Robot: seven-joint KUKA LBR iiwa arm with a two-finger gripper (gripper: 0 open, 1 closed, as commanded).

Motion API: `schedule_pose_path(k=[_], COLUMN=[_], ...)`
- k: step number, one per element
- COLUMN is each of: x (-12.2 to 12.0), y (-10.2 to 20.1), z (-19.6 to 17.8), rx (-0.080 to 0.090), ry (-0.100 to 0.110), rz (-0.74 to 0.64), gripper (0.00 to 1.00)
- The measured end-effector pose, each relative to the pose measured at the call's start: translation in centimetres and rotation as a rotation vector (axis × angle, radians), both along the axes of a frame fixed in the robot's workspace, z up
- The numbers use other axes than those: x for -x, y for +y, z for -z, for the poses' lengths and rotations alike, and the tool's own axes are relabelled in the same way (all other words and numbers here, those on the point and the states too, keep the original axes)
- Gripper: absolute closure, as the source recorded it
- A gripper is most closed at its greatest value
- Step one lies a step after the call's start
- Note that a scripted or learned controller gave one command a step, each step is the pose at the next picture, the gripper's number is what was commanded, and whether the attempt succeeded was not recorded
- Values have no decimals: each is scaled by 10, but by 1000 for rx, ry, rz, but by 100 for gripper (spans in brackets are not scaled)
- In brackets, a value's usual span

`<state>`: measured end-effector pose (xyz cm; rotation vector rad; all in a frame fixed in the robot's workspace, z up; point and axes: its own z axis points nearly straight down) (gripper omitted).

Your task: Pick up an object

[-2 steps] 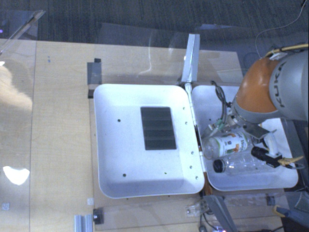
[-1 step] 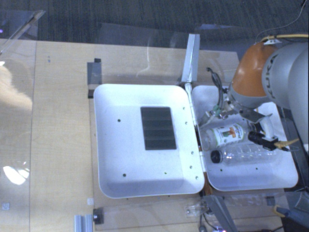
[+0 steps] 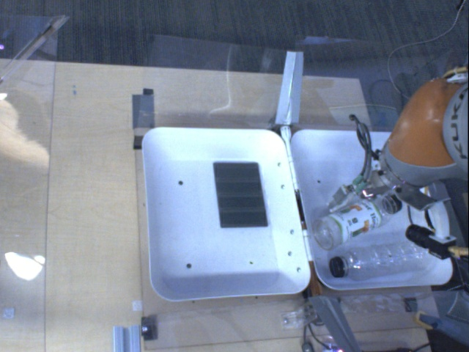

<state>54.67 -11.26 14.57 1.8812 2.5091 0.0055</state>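
White plastic makes up the two shallow bins on our bench, and we reach into the right bin point(image 3: 322, 160) from the right side of the view. Our gripper point(image 3: 364, 190) hangs low over this bin, below the orange band of our arm point(image 3: 425, 130). Whether it is released or clenched we cannot tell, because the wrist and its cabling hide the tips at this slant.

Just below and to the left of the gripper lies a small clear bottle point(image 3: 350, 223) with a white label carrying dark and orange print. It rests on its side, tilted, its upper end up close under the gripper and its other end pointing down-left toward the divider between the bins. We cannot tell whether the gripper touches it.

Further below the gripper, near the bin's front wall, a second clear bottle with a black cap point(image 3: 374, 261) lies flat, its cap pointing left. The two bottles sit near each other; we cannot tell if they touch.

Well to the left of the gripper, across the divider, the left bin point(image 3: 168, 218) holds a dark rectangular slab point(image 3: 239, 194) lying flat near its middle.
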Motion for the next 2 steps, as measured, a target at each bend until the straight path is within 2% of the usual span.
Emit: schedule_pose_path(k=[1,2], x=[0,17], y=[-57,-78], z=[56,55], rx=[3,5], ry=[-8,-18], rz=[-26,-119], gripper=[0,0])
